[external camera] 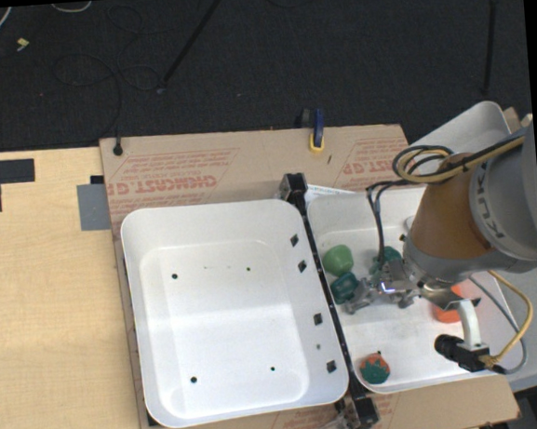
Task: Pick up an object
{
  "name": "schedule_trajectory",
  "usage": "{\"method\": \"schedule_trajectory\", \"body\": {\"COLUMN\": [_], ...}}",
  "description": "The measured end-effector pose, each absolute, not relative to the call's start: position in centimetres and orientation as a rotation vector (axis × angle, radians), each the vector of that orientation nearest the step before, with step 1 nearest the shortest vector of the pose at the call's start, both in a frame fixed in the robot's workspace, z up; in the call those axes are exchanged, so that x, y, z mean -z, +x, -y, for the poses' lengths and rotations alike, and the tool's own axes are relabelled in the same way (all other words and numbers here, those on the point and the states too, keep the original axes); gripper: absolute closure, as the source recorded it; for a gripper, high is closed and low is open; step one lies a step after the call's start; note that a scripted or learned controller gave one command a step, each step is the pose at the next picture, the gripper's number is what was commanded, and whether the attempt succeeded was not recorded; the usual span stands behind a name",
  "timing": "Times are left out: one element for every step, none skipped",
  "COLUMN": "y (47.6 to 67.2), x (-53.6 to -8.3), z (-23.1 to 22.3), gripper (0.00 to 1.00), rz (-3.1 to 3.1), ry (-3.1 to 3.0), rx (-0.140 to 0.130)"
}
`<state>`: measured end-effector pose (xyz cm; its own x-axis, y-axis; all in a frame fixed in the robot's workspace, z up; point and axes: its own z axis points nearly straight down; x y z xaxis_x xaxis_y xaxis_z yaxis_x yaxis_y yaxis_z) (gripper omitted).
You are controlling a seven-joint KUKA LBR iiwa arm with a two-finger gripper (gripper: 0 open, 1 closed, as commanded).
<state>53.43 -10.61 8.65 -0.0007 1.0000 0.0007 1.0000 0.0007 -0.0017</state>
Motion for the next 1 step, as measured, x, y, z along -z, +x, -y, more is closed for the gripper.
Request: {"method": "schedule_trajectory", "body": {"y": [60.28], "x": [-8.72], "z": [8.94], "gripper": [0.0], "rz": [2.225], "ry": [-2.215], "rx": [0.0]}}
